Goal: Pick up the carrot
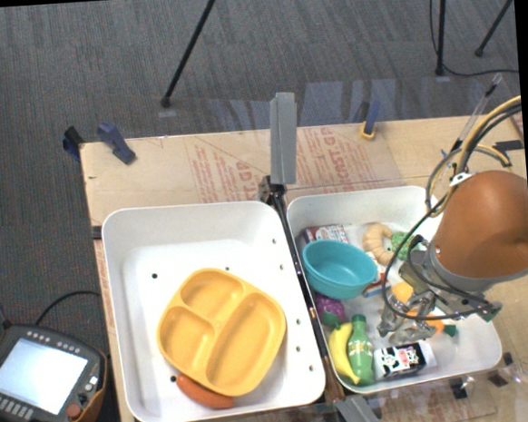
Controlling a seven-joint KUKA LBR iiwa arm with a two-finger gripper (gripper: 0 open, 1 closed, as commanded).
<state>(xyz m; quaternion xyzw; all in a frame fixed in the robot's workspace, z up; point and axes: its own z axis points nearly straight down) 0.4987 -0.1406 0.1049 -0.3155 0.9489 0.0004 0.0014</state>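
My end effector (407, 317) hangs low in the right white plastic bin (480, 354), can't tell its grip state tbh. Small orange carrot (442, 328) lies just beside it, near the black-and-white milk carton (402, 359).

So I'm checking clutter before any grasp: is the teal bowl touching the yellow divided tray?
Apart. The camera view shows the teal bowl in the right bin and the yellow divided tray in the left bin, with both bins' rims between them.
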